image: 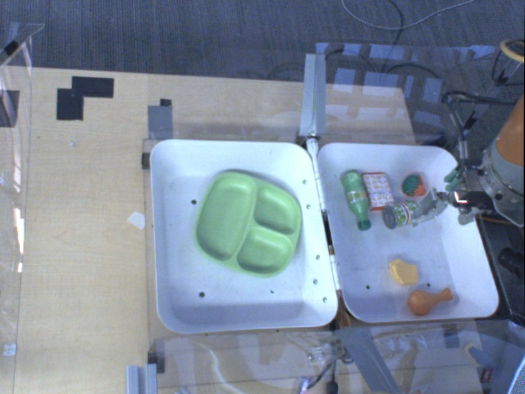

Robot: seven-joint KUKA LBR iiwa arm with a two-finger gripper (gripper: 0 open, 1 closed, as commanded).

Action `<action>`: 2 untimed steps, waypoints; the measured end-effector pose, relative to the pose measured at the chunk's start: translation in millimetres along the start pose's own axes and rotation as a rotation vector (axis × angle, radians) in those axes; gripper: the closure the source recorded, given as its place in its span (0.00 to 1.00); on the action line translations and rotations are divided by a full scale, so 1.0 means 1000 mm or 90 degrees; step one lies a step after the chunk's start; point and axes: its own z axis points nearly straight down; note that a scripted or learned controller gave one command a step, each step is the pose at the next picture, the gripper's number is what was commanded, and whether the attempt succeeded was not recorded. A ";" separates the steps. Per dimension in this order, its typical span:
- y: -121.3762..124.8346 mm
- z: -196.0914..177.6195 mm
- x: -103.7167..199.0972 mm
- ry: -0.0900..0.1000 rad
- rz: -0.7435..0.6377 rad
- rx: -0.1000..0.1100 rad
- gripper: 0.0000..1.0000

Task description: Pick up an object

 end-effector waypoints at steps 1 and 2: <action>0.071 0.069 0.007 0.000 -0.006 0.001 0.00; 0.097 0.159 0.052 0.001 0.069 -0.003 0.00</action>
